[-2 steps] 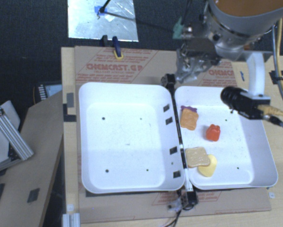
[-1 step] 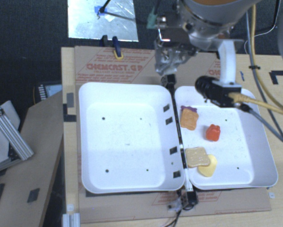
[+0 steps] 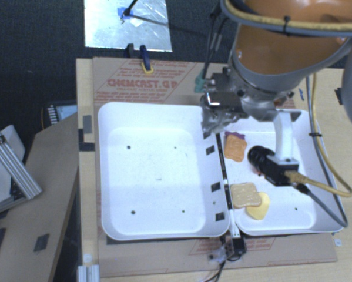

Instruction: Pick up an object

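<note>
White and shallow, the left bin [image 3: 152, 175] sits on a sheet of brown cardboard [image 3: 146, 78] printed with red letters, and the cardboard lies on the pale desk [image 3: 49, 228]. Beyond the cardboard's far edge a square of silvery foil [image 3: 128, 16] lies on a dark surface.

At the far end of the ridge where the two bins meet hangs the pincer [image 3: 211, 124], low over the rims under the grey and orange arm [image 3: 293, 22]. Whether it is wide or narrow cannot be told from this angle.

The things to pick all lie in the right bin [image 3: 293, 213], on its left half. Just beside the pincer is an orange slice [image 3: 235, 150] with a purple strip along its far edge. Nearer the front lies a tan bread-like slice [image 3: 244, 195], close to the ridge. A yellow piece [image 3: 260, 208] touches its right side.
</note>
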Controlling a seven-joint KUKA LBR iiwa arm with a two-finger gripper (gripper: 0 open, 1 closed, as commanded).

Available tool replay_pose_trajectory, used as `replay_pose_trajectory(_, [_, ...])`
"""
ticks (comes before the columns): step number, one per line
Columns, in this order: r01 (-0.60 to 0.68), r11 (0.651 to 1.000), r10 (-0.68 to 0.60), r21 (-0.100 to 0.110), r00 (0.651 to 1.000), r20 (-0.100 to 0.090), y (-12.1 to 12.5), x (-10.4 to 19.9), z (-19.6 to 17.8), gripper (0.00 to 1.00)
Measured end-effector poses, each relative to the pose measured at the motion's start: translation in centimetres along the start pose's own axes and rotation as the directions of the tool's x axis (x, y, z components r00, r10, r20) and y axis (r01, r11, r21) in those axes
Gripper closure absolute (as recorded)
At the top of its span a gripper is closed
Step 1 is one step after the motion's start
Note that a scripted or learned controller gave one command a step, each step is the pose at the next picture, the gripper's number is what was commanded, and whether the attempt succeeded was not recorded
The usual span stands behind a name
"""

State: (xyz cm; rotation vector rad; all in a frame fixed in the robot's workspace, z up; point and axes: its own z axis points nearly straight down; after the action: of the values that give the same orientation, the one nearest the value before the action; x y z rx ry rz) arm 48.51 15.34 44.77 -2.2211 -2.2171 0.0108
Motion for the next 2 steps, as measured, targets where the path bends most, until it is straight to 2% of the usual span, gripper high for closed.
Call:
replay_pose_trajectory(1, [0.002, 1.0, -0.002, -0.019, 1.0, -0.006, 0.1, -1.6, -9.3, 1.0])
replay_pose_trajectory(2, [0.009, 1.0, -0.009, -0.01, 1.0, -0.004, 4.3, 3.9, -8.7, 1.0])
